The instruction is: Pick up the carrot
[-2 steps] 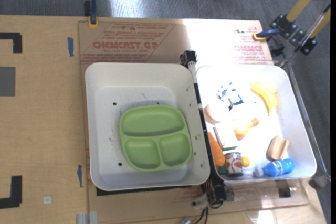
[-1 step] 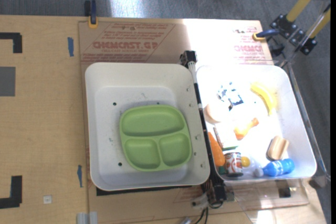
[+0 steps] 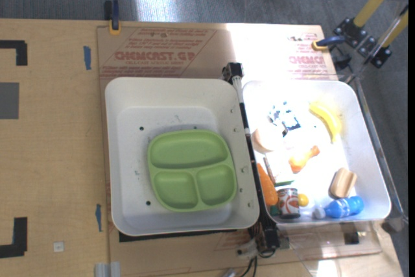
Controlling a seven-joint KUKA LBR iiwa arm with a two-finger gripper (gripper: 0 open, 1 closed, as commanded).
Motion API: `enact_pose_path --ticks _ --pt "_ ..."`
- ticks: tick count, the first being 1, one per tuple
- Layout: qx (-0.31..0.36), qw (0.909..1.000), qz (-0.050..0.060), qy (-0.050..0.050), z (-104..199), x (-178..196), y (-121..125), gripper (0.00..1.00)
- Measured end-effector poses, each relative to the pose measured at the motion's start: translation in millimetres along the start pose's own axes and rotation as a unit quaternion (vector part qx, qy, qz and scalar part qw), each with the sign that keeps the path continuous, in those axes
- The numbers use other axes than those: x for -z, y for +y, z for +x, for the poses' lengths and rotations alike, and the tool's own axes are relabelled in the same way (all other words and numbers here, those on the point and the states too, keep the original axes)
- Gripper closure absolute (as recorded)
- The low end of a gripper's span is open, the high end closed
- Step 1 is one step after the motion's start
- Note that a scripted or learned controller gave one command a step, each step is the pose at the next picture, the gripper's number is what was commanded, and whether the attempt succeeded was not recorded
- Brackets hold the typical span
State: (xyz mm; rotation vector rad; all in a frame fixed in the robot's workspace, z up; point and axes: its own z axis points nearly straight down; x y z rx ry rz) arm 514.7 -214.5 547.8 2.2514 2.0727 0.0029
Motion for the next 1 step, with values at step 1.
enact_pose_path --ticks 1 --pt "0.001 1.0 -0.005 -0.004 -0.8 11.9 2.4 1.0"
